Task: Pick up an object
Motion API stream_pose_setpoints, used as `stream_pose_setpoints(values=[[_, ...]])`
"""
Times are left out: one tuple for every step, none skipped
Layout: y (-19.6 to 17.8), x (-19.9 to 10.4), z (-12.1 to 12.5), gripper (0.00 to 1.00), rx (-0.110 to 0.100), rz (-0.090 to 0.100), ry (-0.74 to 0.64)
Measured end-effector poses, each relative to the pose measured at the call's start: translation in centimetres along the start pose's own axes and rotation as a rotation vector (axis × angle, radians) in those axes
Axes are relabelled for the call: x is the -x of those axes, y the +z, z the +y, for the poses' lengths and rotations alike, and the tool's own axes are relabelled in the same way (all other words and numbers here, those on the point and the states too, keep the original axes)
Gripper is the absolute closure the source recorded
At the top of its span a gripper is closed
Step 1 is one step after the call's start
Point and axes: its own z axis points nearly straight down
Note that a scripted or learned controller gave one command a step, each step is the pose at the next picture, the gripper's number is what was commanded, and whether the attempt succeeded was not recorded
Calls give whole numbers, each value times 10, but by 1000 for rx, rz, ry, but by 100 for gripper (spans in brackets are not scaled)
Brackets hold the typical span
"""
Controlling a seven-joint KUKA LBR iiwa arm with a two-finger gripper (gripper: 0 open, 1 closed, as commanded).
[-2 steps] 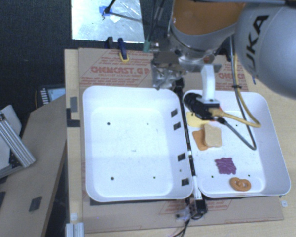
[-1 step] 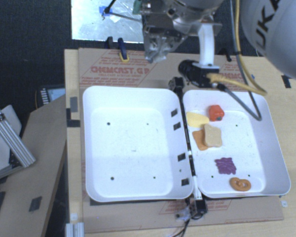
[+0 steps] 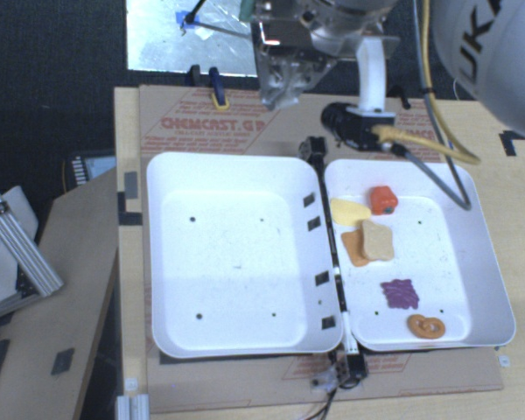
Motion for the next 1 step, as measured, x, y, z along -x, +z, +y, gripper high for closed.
stream_pose_setpoints(values=[[-12,35,-91,100,-5,0,4]])
